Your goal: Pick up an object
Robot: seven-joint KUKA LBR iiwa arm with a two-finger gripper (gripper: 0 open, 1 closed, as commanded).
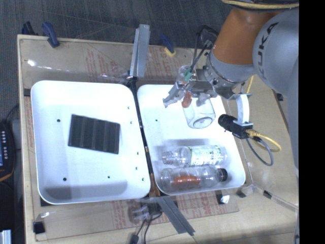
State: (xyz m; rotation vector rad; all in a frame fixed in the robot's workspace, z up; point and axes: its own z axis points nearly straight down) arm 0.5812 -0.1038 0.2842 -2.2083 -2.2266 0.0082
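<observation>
My gripper (187, 96) hangs over the back part of the right bin (152, 116). A clear plastic cup (199, 116) lies tilted directly below and just right of it, its round rim facing the front. The gripper overlaps the cup's upper end, and I cannot make out whether the cup is gripped or merely lies under it. Two clear plastic bottles lie side by side at the front of this bin: one with a pale label (194, 155), and one with reddish contents and a dark cap (192, 177).
The left bin (45, 100) holds a flat dark ribbed rectangle (94, 133). A raised divider (141, 136) separates the two bins. A black and yellow cable (254, 136) loops beside the right bin's right wall. Blue clamps (50, 33) sit on the bench's back edge.
</observation>
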